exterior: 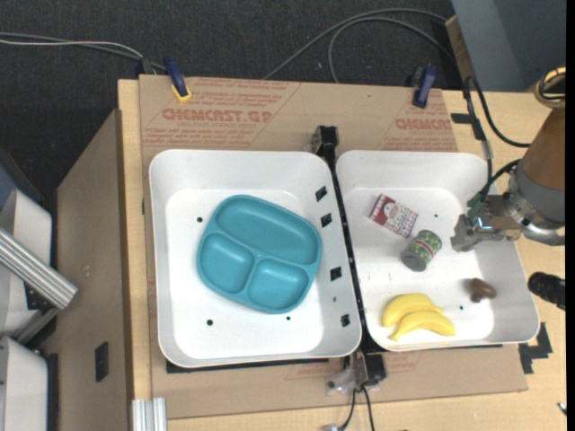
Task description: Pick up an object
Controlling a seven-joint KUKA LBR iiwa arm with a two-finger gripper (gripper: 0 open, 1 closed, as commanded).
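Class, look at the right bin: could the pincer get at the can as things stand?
Probably yes. The pincer sits just right of the can, with bare bin floor between; the packet and bananas lie apart.

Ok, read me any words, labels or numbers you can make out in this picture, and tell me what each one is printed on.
"CHEMCAST G.P": red print, far-left part of the brown cardboard sheet under the bins.
"CHEMCAST": red print again on the sheet's far right, partly cut off by the right bin.
Small red-and-white packet: print too small to read.
Small green-labelled can: label too blurred to read.
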